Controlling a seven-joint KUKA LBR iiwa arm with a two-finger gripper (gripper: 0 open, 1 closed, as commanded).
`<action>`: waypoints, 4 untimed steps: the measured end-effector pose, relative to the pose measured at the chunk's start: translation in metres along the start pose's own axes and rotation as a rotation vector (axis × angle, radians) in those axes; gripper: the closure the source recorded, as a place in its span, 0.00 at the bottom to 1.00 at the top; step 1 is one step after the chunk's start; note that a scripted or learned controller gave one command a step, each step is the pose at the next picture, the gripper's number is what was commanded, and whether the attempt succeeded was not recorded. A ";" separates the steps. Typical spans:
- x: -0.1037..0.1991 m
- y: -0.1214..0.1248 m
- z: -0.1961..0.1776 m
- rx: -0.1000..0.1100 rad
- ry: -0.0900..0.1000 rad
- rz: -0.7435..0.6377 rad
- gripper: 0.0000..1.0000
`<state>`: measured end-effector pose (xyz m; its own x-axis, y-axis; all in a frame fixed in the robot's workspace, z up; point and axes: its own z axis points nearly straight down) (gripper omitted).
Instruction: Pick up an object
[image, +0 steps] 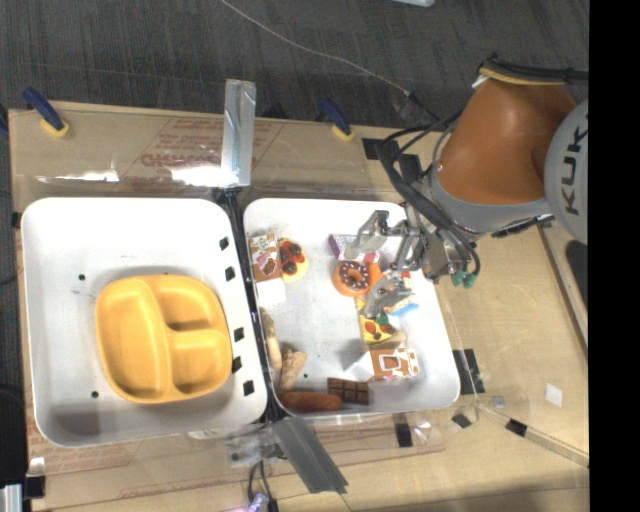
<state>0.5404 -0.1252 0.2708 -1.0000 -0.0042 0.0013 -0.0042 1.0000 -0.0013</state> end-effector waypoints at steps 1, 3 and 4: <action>0.010 -0.012 0.176 -0.004 0.010 0.060 0.00; -0.106 -0.020 0.176 0.000 -0.005 0.165 0.00; -0.106 -0.051 0.145 0.000 -0.006 -0.104 0.00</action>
<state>0.6463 -0.1756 0.1258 -0.9942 -0.1078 -0.0045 -0.1078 0.9942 -0.0014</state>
